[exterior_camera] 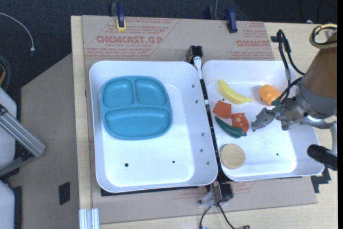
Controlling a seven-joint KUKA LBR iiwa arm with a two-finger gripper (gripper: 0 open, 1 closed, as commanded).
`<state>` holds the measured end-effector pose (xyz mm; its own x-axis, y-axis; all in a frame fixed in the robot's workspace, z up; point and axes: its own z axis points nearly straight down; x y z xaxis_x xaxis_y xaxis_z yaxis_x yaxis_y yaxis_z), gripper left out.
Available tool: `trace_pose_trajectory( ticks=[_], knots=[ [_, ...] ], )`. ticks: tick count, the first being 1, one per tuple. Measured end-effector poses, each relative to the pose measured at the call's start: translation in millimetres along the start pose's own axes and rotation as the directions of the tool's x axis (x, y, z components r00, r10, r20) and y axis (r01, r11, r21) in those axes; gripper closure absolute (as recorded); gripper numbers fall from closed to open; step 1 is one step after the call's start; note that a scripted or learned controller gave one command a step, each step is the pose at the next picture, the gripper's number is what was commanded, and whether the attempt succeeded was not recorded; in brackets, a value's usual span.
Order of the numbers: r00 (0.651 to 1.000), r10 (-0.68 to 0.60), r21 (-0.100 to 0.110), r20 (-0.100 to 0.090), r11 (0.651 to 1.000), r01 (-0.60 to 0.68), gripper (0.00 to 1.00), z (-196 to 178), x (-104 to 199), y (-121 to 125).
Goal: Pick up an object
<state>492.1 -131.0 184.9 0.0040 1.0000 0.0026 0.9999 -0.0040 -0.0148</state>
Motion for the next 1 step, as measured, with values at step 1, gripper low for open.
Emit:
trace_pose_trajectory(
  ticks=[1],
  knots=[
    [1.0,-0.004,-0.014,0.002,1.0,0.004,0.0,-6.6,0.5,3.2]
  ],
)
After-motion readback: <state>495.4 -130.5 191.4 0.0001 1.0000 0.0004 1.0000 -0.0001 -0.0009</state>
